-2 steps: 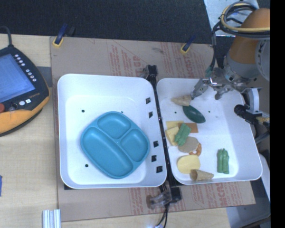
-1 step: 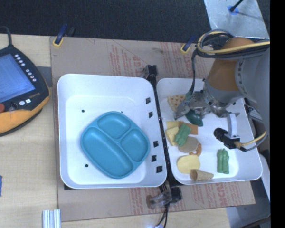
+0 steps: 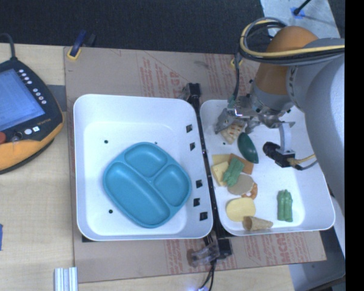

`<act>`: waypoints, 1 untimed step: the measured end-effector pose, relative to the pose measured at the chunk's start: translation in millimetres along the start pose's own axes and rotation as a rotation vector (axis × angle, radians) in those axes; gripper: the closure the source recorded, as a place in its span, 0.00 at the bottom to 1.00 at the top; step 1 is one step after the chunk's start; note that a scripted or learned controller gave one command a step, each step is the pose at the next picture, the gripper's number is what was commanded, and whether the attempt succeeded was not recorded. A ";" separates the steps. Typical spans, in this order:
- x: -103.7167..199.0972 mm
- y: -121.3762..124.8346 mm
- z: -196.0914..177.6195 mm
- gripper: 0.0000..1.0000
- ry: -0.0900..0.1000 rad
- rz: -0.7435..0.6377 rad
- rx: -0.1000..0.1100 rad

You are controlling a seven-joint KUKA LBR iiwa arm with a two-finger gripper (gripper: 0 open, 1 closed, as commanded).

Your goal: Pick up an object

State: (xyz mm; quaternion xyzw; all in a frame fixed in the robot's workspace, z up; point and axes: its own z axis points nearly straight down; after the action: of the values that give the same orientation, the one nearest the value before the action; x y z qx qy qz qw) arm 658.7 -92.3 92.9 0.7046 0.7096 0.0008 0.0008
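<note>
Camera view: claw [image 3: 229,125] sits low over the upper left corner of the right bin [image 3: 309,220], hung from the grey arm [image 3: 318,80] that comes in from the right of the frame with its orange band at the top. Can't tell if the claw is open or closed; metal parts overlap there and nothing is clearly seen in its grip.

Nearest pickable item is a tan ridged piece [image 3: 231,134], right under the claw and seemingly touching it. Just below-right of the claw lies a dark green teardrop piece [image 3: 248,148], smooth and glossy, pointed end down.

Further down the bin's left side is a cluster, pieces touching or overlapping:
- yellow wedge [image 3: 219,168], flat, matte
- green leafy piece [image 3: 233,171] lying across the wedge
- grey-brown disc [image 3: 240,185], round, dull
- orange bit [image 3: 254,191] poking out from the disc's right edge

Below the cluster: pale yellow round piece [image 3: 239,208], smooth, and a tan cone [image 3: 257,224] at the bin's lower rim, lying on its side. Green knobbly stick [image 3: 284,205] is apart at lower right, well away from the claw.

Left bin [image 3: 88,120], white plastic with rounded corners, holds a blue divided plate [image 3: 147,184], three compartments, glossy. Both bins rest on a brown cardboard sheet [image 3: 139,68] with red print. Orange-and-grey teach pendant [image 3: 18,117] with a screen is at the far left of the frame.
</note>
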 end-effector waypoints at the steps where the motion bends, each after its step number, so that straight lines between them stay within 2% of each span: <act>1: -87.0 -61.0 -31.8 0.00 -0.004 0.012 0.007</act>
State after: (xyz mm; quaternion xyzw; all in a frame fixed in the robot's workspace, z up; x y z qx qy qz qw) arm 598.2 -179.7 124.6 0.7089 0.7053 -0.0029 -0.0002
